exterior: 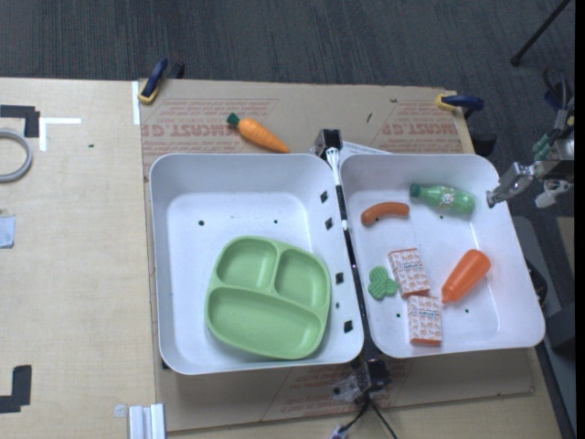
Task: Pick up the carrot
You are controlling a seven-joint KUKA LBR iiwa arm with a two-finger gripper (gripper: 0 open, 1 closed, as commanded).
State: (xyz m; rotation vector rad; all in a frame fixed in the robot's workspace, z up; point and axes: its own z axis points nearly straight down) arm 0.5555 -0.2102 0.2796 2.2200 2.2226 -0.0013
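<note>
A small orange carrot (259,133) with a green top lies on the brown cardboard just behind the left bin (174,245), outside both bins. A larger orange cone-shaped piece (466,274), possibly another carrot, lies in the right bin (512,332) near its right wall. My gripper (508,187) hangs at the right bin's far right corner, above the rim and just right of a green bottle (443,198). It is far from the small carrot and well behind the orange cone. Nothing shows in its grasp.
In the left bin sits a green divided plate (269,297). The right bin also holds a brown sausage (385,211), a small green toy (383,283) and two red-and-white packets (409,271) (425,320). Blue clamps (154,79) (460,102) pin the cardboard's back corners.
</note>
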